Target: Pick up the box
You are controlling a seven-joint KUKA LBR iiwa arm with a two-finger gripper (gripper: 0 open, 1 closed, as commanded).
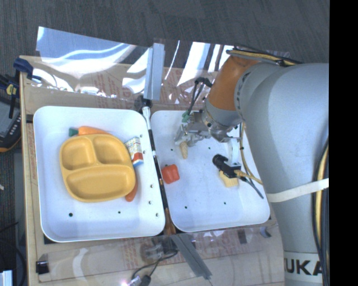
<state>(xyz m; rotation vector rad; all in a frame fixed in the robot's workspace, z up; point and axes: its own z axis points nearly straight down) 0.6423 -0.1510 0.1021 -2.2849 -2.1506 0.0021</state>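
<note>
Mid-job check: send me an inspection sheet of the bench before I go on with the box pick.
Surface: left bin and right bin, both white, side by side.
Job's things: orange box lies in the right bin near its left wall, not held.
Clutter: yellow divided plate, red-capped tube at its right edge and carrot-like piece partly under it, all in the left bin.
Grippers: gripper over the right bin's upper part, apart from the box.
Cables: black cable loops at the wrist.
Surroundings: reflective sheet behind the bins; dark floor.
</note>
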